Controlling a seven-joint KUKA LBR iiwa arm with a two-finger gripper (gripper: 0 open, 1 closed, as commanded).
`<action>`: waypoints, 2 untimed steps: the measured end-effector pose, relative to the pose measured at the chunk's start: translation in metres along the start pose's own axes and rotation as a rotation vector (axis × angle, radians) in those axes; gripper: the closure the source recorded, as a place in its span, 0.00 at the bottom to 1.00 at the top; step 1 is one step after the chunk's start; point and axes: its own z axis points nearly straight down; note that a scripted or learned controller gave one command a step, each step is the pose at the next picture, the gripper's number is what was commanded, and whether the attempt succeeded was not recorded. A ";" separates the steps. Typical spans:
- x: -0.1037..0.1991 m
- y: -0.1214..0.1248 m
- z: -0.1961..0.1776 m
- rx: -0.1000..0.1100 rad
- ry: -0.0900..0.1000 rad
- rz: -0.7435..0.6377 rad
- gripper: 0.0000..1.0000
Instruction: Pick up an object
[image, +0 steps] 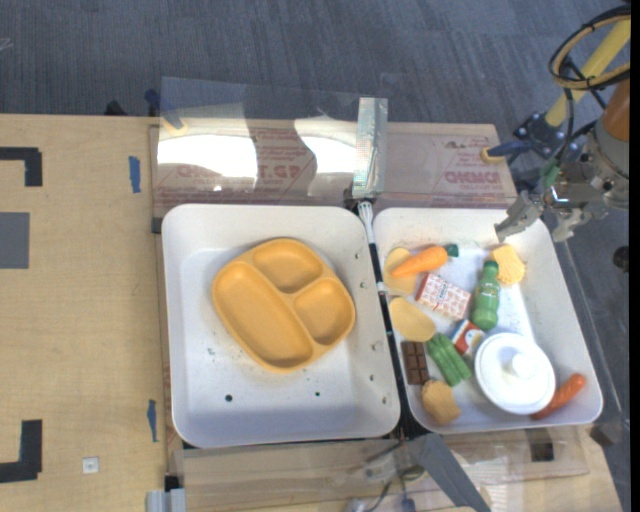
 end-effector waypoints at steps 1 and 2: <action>-0.030 0.021 0.070 0.005 0.002 -0.224 0.00; -0.053 0.029 0.172 0.008 0.004 -0.061 0.00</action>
